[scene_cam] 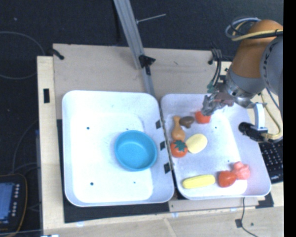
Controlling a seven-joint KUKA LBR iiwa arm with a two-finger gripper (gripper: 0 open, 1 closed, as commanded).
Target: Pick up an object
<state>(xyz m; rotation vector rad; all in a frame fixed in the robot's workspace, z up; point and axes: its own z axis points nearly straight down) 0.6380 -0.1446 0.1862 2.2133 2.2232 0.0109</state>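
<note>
My gripper hangs low over the far part of the right bin, its tip right above a small red-orange object. The view from above hides how the tip meets that object. Just left of it lie a small brown piece and a tan pear-shaped toy. A red tomato toy and a pale yellow lemon sit mid-bin. Along the near side rest a yellow banana-like toy, a red toy and a pink toy.
The left bin holds a blue bowl near its middle. A grey metal post slants down from the top to the gap between the bins. A black keyboard lies at the right edge.
</note>
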